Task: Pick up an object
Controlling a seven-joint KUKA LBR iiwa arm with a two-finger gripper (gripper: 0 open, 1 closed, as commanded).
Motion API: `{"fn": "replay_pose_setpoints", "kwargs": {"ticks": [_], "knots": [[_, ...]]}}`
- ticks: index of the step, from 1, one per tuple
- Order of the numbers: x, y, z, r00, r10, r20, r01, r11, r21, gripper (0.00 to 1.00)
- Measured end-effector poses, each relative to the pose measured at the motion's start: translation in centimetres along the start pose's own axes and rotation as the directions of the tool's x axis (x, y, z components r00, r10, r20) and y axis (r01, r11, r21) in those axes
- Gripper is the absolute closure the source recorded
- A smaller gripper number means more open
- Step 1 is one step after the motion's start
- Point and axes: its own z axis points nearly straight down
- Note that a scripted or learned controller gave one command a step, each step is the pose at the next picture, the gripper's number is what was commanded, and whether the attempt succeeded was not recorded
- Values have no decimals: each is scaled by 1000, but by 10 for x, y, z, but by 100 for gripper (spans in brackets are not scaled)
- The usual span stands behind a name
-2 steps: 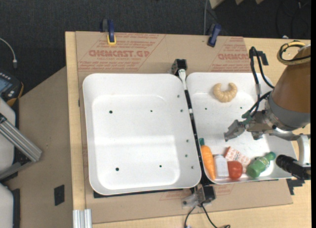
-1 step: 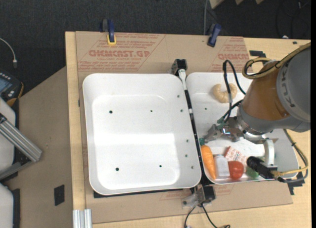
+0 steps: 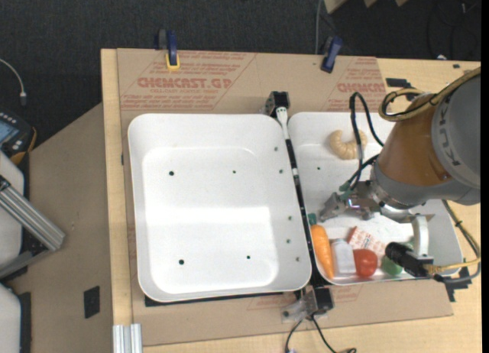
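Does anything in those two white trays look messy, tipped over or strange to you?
Nothing looks spilled or broken. The odd part is the crowding: the carrot, a red tomato-like piece and small packets are jammed into the right bin's near corner, while a pale curled piece lies alone near its far end.

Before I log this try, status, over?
End effector low in right bin, nothing visibly held. Carrot, tomato at near edge. Croissant at far end.

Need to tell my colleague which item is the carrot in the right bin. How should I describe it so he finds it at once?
Look in the right-hand white bin, at its near-left corner beside the divider between the bins. The carrot lies there, a long orange tapered shape along the bin's left wall. Its neighbours are a white packet and a round red tomato.
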Motion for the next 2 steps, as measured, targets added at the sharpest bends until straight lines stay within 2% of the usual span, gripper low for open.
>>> {"fn": "replay_pose_setpoints", "kwargs": {"ticks": [1,2], "knots": [[5,17,0,1000,-2,1,2,1000,-2,0],[62,84,-108,1000,-10,-1,9,1000,-17,0]]}}
